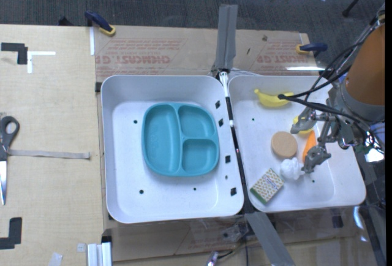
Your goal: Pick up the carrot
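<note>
- carrot (310, 142) lies in the right bin (343, 192), right of centre, an orange sliver with its long axis running roughly up-down in the camera view, slightly tilted; the lower end is hidden by gripper hardware
- gripper (313, 137) sits directly over it: one metal finger shows up-left of the carrot, another down-right at its lower end, so the jaws stand apart and straddle it (no clamp visible, I wouldn't call it held)
- my read: fingers bracket the carrot roughly end to end rather than across it, so closing may push it instead of pinching; a wrist turn looks advisable
- neighbours are tight on the left: tan round disc (284, 144) just beside the carrot, white crumpled lump (291, 168) just below-left, near the lower finger (risk of snagging it)
- patterned packet (267, 186) lies further down-left, banana (273, 98) near the bin's top edge, both apart from the grasp
- open room: bare bin floor to the right and below the carrot, right wall near
- left bin (122, 194) holds only the teal divided plate (181, 138), well apart
</note>
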`<action>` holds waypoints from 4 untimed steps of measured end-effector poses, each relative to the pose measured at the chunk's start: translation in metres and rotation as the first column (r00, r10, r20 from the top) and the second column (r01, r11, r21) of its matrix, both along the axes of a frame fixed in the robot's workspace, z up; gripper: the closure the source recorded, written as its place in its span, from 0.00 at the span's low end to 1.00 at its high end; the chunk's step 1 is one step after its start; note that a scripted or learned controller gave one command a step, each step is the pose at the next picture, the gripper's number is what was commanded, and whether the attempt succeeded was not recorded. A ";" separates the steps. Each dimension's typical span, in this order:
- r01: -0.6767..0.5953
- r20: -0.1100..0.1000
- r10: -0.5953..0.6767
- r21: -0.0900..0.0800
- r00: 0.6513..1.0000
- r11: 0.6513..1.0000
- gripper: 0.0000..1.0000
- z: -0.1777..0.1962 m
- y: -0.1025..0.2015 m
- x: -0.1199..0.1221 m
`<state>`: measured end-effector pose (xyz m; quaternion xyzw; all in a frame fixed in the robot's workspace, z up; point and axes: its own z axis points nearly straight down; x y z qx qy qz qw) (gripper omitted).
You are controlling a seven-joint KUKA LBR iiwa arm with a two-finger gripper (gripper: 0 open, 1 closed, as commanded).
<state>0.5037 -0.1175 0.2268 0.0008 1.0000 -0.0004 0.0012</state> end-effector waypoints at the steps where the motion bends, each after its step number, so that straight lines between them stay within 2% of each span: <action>1: -0.003 0.002 0.003 0.000 1.000 1.000 0.00 -0.033 -0.053 0.024; 2: -0.024 0.001 0.024 -0.001 1.000 1.000 0.00 -0.134 -0.073 0.054; 3: -0.028 0.006 0.028 -0.002 1.000 1.000 1.00 -0.123 -0.072 0.057; 4: 0.028 0.002 -0.028 0.000 1.000 1.000 1.00 -0.072 -0.104 -0.013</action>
